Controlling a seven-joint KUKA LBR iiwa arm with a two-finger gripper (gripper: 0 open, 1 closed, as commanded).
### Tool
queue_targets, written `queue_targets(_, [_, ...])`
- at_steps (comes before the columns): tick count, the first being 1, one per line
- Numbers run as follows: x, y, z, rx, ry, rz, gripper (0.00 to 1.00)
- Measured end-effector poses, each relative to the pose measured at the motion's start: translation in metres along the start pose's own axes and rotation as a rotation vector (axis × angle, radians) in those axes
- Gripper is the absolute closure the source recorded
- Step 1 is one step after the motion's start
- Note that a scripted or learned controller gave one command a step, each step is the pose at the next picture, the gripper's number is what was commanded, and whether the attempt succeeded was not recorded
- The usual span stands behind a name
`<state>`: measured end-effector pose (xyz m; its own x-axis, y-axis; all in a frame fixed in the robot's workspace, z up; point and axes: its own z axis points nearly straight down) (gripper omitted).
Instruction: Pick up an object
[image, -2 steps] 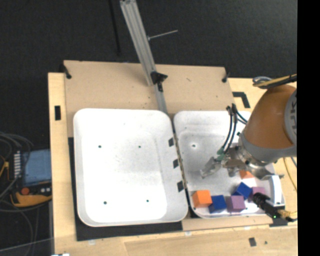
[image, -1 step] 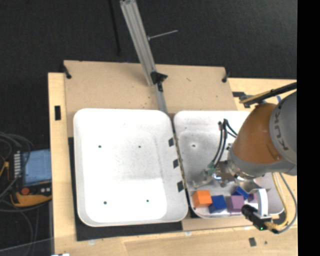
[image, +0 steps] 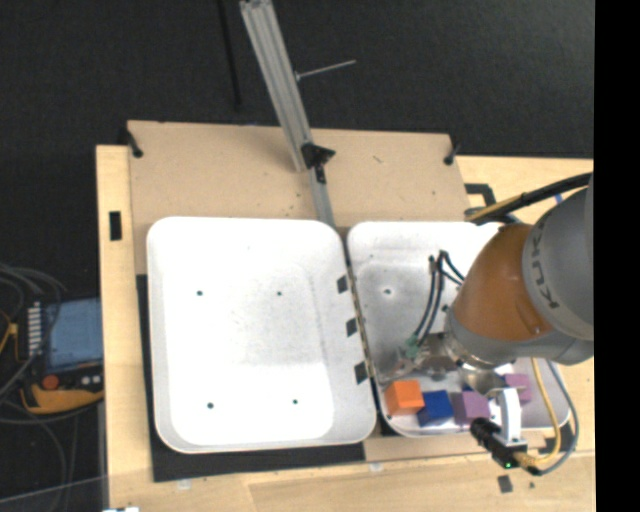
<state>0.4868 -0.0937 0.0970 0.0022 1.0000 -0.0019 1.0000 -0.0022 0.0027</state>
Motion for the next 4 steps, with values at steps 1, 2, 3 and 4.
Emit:
queue_targets(1, [-0.001,0.001,-0.012,-0.005,0.001,0.008,1.00])
queue_targets(2, [-0.001,0.012,-0.073,-0.005,0.000,-0.006,1.00])
queue_targets(3, [-0.002,0.014,-0.121,-0.005,0.001,-0.006,1.00])
queue_targets(4, [0.053,0.015,-0.119,0.002,0.004,-0.010,1.00])
